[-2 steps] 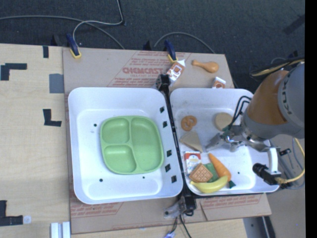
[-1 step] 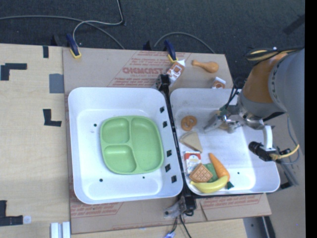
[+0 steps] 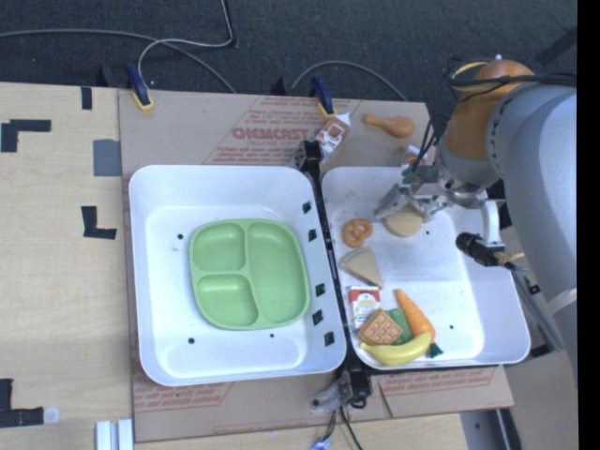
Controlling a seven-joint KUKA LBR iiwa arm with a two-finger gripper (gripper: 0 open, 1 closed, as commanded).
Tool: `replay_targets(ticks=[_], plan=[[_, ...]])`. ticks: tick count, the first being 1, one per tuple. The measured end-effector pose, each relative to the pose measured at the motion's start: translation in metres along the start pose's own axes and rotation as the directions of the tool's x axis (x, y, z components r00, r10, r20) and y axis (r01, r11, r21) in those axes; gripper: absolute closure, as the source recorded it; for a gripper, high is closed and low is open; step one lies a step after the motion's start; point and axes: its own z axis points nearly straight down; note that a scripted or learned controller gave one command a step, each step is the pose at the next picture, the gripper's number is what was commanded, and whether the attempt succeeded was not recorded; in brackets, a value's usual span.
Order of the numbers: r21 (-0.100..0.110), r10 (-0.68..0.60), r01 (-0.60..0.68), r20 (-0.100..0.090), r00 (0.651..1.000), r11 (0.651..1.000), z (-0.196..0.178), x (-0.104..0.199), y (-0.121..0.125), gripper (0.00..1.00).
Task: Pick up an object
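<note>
Camera view puts the likeliest target, a pale tan rounded piece (image 3: 404,223), in the right bin (image 3: 487,336) toward its 12 o'clock end, directly under the gripper (image 3: 412,202). It looks like a light, rigid toy food with a smooth, probably slippery skin, so a pinch across its narrow width seems safest. Its long axis runs roughly from 9 to 3 o'clock, with no clear pointed end. The gripper hangs just above it, touching or nearly so, and whether it is spread or closed cannot be told; nothing is visibly held. At 8 o'clock from the piece lies a small pretzel (image 3: 356,232), farther on a sandwich wedge (image 3: 364,268); a carrot (image 3: 413,312) and banana (image 3: 398,351) sit near 6 o'clock.
</note>
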Motion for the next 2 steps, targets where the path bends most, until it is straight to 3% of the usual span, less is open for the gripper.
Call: replay_targets(ticks=[1, 2], plan=[[0.001, -0.001, 0.001, 0.003, 1.0, 1.0, -0.01, 0.0, 0.0, 1.0], [0.005, -0.001, 0.001, -0.003, 1.0, 1.0, -0.098, 0.089, 0.012, 1.0]])
